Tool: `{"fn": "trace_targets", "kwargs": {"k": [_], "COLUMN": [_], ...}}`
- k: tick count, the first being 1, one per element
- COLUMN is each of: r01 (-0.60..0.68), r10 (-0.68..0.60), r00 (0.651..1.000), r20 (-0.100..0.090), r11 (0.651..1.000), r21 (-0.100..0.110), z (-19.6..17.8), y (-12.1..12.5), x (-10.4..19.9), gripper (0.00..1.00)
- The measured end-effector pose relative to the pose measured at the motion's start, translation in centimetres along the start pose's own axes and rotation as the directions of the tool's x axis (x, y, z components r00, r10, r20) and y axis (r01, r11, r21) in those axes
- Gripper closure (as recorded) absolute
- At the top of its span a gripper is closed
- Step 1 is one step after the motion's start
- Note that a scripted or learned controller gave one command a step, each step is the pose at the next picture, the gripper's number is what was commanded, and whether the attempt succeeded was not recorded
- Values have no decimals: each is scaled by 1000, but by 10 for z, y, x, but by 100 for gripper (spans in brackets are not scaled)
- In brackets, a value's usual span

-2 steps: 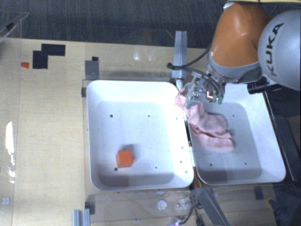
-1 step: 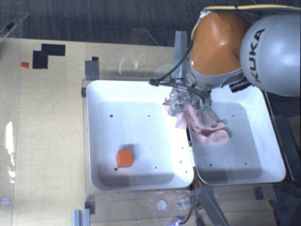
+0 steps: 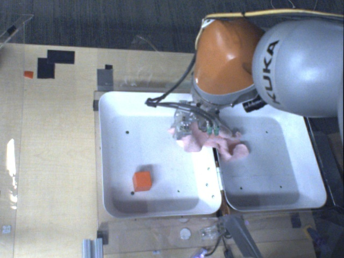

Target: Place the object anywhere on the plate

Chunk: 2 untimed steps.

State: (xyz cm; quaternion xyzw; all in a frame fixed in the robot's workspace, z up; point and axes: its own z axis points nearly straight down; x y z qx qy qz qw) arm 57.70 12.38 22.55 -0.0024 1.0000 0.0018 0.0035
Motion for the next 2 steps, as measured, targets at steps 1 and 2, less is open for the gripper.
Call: {"fn": "trace_targets", "kwargs": {"k": [1,2], "r01": [1,1], "r10": [-1,-1], "r00": [1000,1000], "r20": [-1,0], "r11": [1000,1000], "r21": [0,0], "z": [2,2], "y": [48,48], "x": [18,18], "gripper": [100,0]}}
